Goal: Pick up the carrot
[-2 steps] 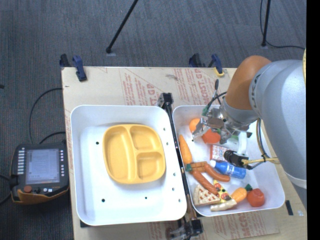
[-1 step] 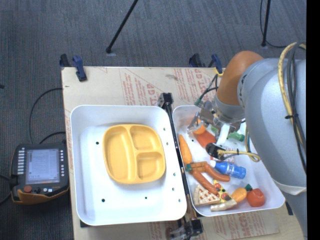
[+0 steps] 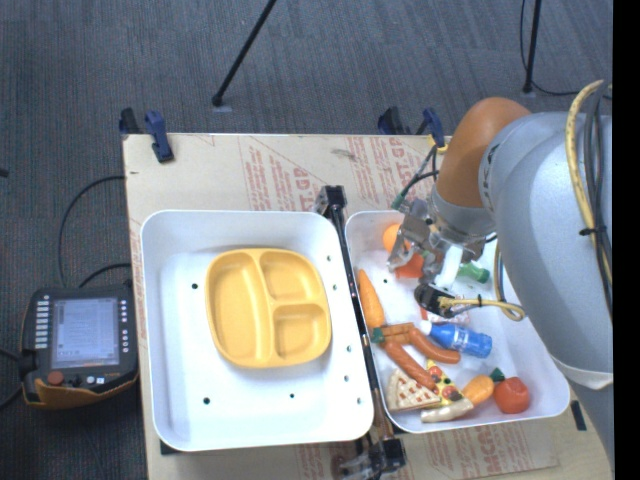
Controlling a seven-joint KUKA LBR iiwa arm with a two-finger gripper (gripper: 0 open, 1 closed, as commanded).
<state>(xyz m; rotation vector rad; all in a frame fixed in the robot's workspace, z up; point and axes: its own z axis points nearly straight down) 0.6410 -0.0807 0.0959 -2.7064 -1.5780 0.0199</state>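
Note:
A long orange carrot (image 3: 370, 299) lies along the left wall of the right bin (image 3: 545, 368), pointing up and down the view. A shorter orange piece with a green top (image 3: 479, 388) lies near the bin's front right. My gripper (image 3: 416, 256) hangs over the bin's back left area, just right of and behind the long carrot, next to a round orange fruit (image 3: 390, 236). A reddish-orange bit shows under the gripper, and I cannot make out what it is. The arm's bulk hides the bin's right side.
The right bin also holds a blue bottle (image 3: 462, 340), sausages (image 3: 405, 353), a pizza slice (image 3: 412, 393), a red tomato (image 3: 512, 395) and a green item (image 3: 475, 271). A yellow divided plate (image 3: 268, 305) sits in the left bin (image 3: 170, 368). A black divider (image 3: 350, 268) separates the bins.

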